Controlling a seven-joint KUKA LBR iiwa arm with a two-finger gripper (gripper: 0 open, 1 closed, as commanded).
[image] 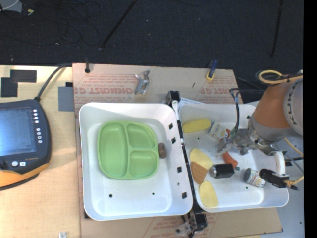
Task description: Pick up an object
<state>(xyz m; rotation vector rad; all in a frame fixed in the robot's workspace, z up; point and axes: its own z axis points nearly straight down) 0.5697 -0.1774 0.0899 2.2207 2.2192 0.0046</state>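
an orange-red piece (229, 158) lies in the right bin (277, 200), near its middle, on the white floor. the gripper (229, 145) hangs just above it in the camera view, on the far side, so close that the two may touch. the view does not settle this, and the piece is not seen held. whether the gripper is spread wide or drawn narrow cannot be told, for its tip is a dark tangle against the bin floor. the grey arm with its orange band (270, 109) reaches in from the right.

just on the near side of the orange-red piece lies a black cylinder (222, 170) with a silvery end turned to the left. right of it is a small labelled bottle (254, 178) on its side. left of the piece sit a yellow wedge (200, 157) and, touching it on the near side, a tan block (198, 172). a yellow oval (208, 194) lies nearer the front wall. beyond the gripper are a pale tube (216, 130) and a long yellow fruit (196, 126) by the far wall.

the left bin (94, 182) holds a green divided plate (128, 149) with a small brown lump (162, 150) at its right edge.
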